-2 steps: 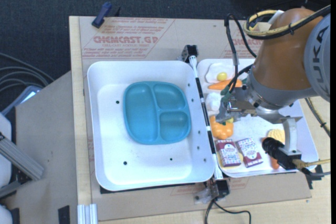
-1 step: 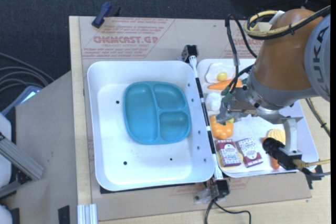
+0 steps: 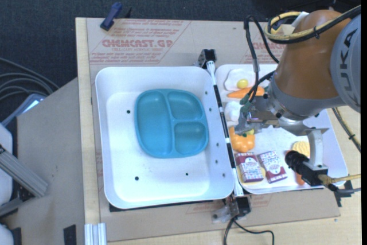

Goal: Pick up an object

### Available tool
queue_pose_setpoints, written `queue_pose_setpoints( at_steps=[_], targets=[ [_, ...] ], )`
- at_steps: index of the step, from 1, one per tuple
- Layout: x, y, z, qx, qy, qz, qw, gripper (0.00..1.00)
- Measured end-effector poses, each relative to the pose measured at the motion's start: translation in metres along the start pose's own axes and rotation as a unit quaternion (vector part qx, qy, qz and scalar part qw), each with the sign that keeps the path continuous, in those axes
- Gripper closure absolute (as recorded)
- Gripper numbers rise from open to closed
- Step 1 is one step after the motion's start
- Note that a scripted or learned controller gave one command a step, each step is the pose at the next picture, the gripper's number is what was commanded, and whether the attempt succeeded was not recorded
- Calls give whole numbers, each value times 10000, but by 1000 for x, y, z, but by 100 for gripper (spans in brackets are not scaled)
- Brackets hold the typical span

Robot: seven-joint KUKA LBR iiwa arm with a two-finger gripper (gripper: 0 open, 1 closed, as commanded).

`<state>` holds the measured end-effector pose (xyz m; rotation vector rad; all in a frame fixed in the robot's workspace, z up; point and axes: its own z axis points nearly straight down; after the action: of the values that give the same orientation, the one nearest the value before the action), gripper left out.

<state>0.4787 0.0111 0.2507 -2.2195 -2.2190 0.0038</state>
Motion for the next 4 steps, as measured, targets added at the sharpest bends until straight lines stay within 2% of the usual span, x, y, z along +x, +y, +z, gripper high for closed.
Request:
queue_pose_setpoints(
  at_steps=[2,3,4],
  targets=[
    [-5,0,0,-1,-1,5,10000,100],
    [14,0,-4,-16,-1,-4,10000,100],
    [-37,52,15,-25,-7,1,10000,100]
  ],
)
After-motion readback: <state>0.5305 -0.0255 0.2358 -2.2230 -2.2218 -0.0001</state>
